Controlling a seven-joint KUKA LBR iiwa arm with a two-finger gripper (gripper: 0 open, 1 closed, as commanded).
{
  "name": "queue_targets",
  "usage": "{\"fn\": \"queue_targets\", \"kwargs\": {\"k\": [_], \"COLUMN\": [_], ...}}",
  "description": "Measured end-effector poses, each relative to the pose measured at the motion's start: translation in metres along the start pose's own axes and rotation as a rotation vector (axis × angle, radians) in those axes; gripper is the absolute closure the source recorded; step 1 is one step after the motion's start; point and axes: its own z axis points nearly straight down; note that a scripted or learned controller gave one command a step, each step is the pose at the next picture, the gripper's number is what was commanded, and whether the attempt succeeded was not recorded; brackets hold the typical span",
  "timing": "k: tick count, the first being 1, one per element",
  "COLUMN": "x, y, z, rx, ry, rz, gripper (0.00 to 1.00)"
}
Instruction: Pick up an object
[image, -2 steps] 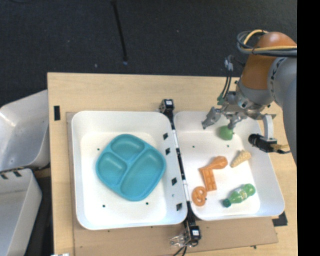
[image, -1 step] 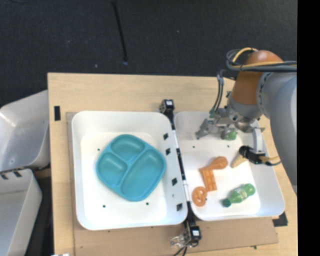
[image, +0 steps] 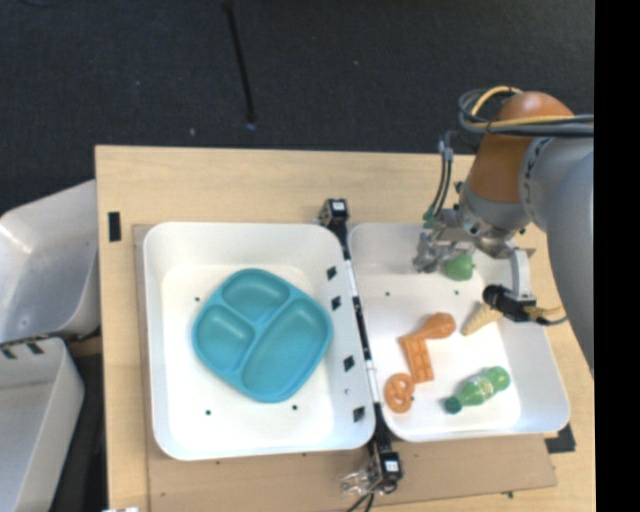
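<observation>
My gripper (image: 436, 252) hangs low over the back of the right bin (image: 530, 400), under the orange wrist band. A small round green object (image: 460, 266) lies just to its right, touching or nearly touching it; I cannot tell whether it is held. Further forward in the same bin are a tan cone (image: 479, 320), an orange rounded piece (image: 436, 325), an orange flat block (image: 417, 358), an orange ring-shaped piece (image: 398, 391) and a green bottle (image: 480, 388) lying on its side.
The left bin (image: 170, 420) holds a blue divided plate (image: 262, 333) near its middle. A raised divider with black clips (image: 352, 310) runs between the two bins. The wooden bench edge (image: 200, 160) frames both bins.
</observation>
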Motion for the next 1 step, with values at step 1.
{"fn": "queue_targets", "kwargs": {"k": [1], "x": [-0.0064], "y": [-0.0071], "z": [-0.0537], "rx": [-0.001], "ry": [0.001], "rz": [-0.004], "gripper": [1.0]}}
